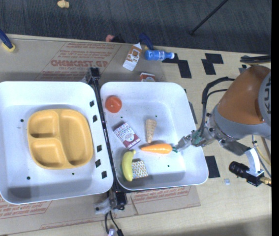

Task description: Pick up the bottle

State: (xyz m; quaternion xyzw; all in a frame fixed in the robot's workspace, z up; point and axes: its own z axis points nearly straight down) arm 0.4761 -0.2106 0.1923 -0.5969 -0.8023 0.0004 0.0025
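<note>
The banana (127,165) lies at the near edge of the right bin (191,168), beside a small checked packet (139,169). An orange carrot (156,149) lies just past them. The jaws (183,143) sit right at the carrot's tip; I cannot tell if they are open. The blue bottle (155,55) lies on the table (203,73), behind the bin.

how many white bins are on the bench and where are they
2. The left bin holds a yellow divided plate; the right bin holds the toy food, with the gripper by the carrot.
</note>
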